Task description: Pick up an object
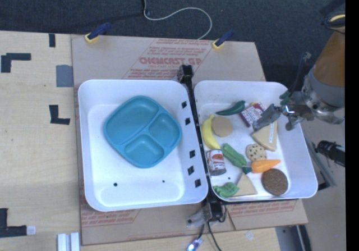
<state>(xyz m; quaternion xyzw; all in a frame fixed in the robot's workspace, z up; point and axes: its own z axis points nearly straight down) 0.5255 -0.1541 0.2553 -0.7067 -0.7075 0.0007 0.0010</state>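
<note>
My gripper (280, 117) hangs over the right side of the right bin (305, 157), open, with nothing between its fingers. Just below it lies a pale cheese wedge (267, 137), and a red packet (252, 114) is to its left. The same bin also holds a banana (209, 132), a tan round piece (222, 127), a green pepper (231, 109), a green pickle (234, 155), a chip cookie (255, 151), a carrot (263, 164), a brown disc (275, 181), a small can (216, 161) and a sandwich wedge (245, 186).
The left bin (92, 149) holds a blue divided plate (143, 130). A black divider with clips (193, 132) runs between the bins. The arm's orange-banded wrist (331, 70) stands over the right bin's right wall.
</note>
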